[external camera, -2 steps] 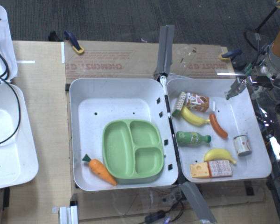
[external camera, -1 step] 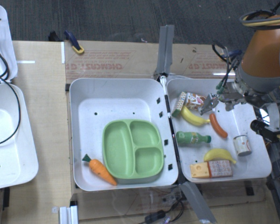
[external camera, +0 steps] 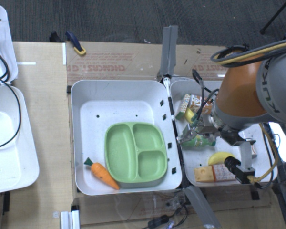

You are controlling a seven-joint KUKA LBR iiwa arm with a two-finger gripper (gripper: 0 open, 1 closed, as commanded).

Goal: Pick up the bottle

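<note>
A greenish, partly clear bottle (external camera: 203,140) lies on its side in the middle of the right bin (external camera: 263,162). The arm's orange band and grey wrist hang right over it and hide its right end. My gripper (external camera: 193,131) is low in the right bin, at the bottle's left end. The wrist blocks the contact, so I cannot tell whether it is touching or gripping the bottle.
In the right bin, a yellow-green snack bag (external camera: 192,104) lies at the back, with a banana (external camera: 219,157) and a yellow-and-red box (external camera: 212,174) at the front. The left bin (external camera: 114,97) holds a green divided plate (external camera: 136,151) and a toy carrot (external camera: 103,174). Black cables trail from the arm.
</note>
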